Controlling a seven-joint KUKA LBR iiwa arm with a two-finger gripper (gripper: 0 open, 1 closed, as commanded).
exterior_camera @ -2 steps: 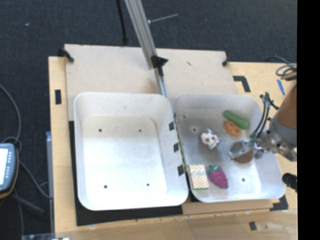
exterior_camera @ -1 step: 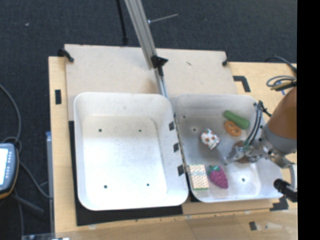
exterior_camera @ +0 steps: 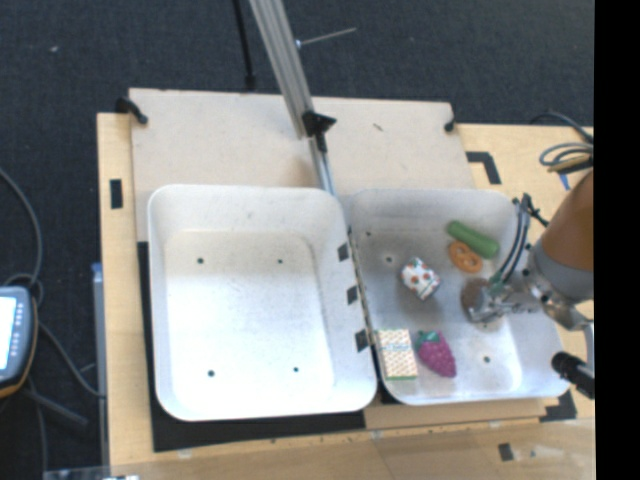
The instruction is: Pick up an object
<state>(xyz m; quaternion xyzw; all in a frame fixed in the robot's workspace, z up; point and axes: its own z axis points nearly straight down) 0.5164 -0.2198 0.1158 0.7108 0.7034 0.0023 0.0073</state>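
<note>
Dark carpet surrounds the bench, where the gripper [exterior_camera: 484, 306] is seen low in the right bin [exterior_camera: 440, 211] among a green vegetable [exterior_camera: 472, 237], orange slice [exterior_camera: 464, 257], white cup [exterior_camera: 421, 278], purple grapes [exterior_camera: 436, 354] and box [exterior_camera: 397, 354], nothing lifted yet, its opening not discernible.

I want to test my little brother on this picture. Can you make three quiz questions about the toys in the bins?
1. True or false: the green toy lies in the right bin.
2. Which toy lies beside the purple toy? A) the small box B) the orange toy C) the green toy
3. Fill in: the robot's hand hangs over the ____ bin.

Key: 1 true; 2 A; 3 right.
</note>
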